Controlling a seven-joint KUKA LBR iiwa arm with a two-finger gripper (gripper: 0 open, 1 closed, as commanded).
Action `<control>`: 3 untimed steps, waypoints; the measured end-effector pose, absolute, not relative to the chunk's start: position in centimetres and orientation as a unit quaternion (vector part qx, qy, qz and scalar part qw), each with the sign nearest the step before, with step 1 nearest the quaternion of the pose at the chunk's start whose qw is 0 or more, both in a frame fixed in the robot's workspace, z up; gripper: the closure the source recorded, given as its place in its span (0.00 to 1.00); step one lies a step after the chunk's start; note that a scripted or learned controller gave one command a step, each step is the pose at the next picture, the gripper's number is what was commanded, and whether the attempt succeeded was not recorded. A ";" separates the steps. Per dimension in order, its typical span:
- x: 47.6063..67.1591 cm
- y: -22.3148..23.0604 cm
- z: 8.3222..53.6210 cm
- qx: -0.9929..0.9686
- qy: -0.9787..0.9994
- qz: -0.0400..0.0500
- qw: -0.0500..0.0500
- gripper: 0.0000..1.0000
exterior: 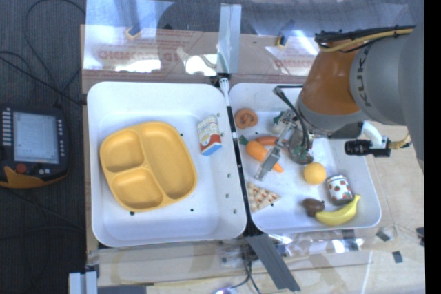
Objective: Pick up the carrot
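The carrot (258,149) is orange with a green end and lies in the right bin (358,165), near its left wall. My gripper (269,163) reaches down from the right, right over the carrot. Its grey tip crosses the carrot's right half and hides part of it. The carrot appears to rest on the bin floor. The grey arm with the orange band (331,86) covers the bin's upper right part.
In the right bin are a round brown doughnut (245,118), a yellow ball (315,173), a small red and white can (337,188), a banana (337,212), a brown lump (312,204) and a waffle piece (260,196). The left bin holds a yellow divided plate (146,164) and a small carton (209,135).
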State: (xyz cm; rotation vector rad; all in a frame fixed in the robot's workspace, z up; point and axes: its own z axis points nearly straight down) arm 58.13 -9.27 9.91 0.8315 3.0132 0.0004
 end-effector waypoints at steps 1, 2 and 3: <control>57.2 -1.9 18.8 0.337 0.942 0.002 0.004 1.00; 53.4 6.2 18.3 0.398 0.918 0.000 -0.001 1.00; 53.7 1.1 18.4 0.176 0.984 -0.001 0.000 1.00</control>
